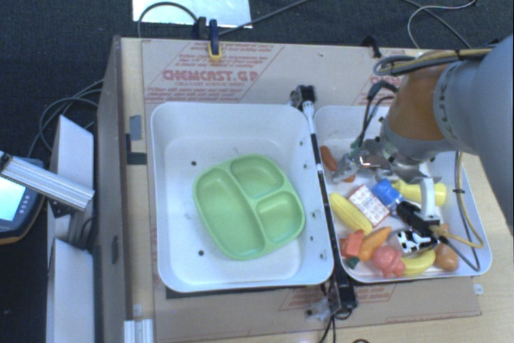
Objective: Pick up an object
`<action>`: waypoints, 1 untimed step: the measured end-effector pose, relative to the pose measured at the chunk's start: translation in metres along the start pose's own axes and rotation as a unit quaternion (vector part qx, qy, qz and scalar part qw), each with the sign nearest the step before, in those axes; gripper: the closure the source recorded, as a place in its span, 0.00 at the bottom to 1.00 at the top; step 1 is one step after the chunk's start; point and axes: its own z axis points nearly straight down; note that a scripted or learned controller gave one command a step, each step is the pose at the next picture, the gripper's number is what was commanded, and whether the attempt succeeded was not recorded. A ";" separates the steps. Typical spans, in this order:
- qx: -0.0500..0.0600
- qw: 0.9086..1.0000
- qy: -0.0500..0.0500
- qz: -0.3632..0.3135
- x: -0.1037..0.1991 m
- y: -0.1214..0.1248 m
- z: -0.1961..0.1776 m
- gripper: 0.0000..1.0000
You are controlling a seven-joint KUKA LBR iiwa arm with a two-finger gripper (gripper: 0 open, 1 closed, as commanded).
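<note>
Two white bins sit on the surface (241, 64). Gripper (353, 165) hovers over the right bin (474, 213); finger state cannot be told. Next move: descend onto the corn (350, 213).

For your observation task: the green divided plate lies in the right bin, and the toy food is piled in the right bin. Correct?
Not quite. The camera view shows the green divided plate in the left bin; the toy food is indeed piled in the right bin.
</note>
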 end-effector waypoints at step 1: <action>-0.001 1.000 0.000 0.000 0.000 0.001 -0.011 1.00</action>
